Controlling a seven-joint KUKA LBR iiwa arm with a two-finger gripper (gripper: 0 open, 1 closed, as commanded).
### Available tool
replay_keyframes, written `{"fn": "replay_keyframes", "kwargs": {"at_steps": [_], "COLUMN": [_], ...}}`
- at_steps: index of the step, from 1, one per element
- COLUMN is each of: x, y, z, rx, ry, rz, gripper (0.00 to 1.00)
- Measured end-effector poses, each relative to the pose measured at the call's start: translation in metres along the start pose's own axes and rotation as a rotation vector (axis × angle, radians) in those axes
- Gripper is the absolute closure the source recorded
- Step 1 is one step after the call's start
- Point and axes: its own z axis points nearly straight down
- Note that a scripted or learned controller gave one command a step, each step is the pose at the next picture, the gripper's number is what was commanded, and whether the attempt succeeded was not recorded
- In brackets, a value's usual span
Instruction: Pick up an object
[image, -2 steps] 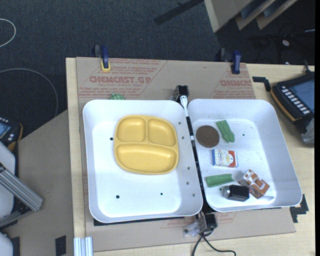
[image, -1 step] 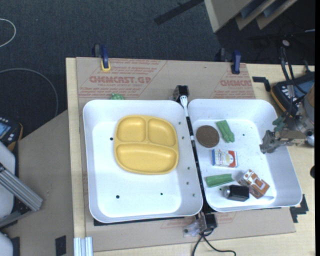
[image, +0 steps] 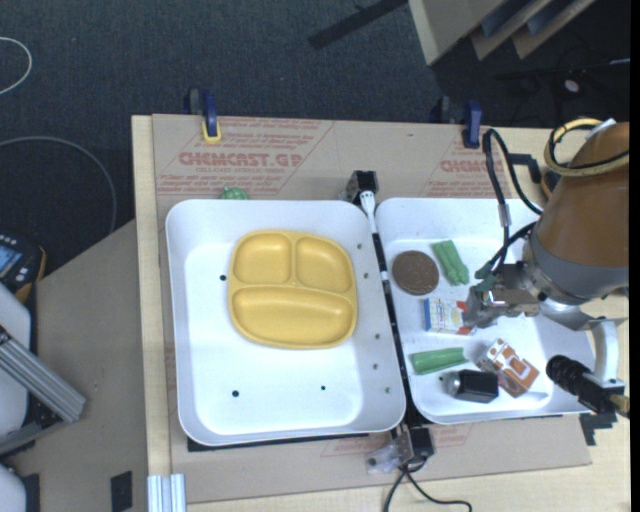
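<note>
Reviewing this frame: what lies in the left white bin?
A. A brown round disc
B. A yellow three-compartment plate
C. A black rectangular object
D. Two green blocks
B: the yellow three-compartment plate sits alone in the left white bin, while the brown round disc, the green pieces and the black rectangular object lie in the right white bin.

brown bench (image: 300, 150), 2 white bins: left (image: 200, 330), right (image: 425, 395)
</note>
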Motion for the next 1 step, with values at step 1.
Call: {"fn": "replay_keyframes", "kwargs": {"at_steps": [1], "x": [0.0168], "y": [0.0014], "z": [-0.1505], "rx": [-0.027], "ry": [-0.005], "rz": [0.0], "gripper": [1.0]}}
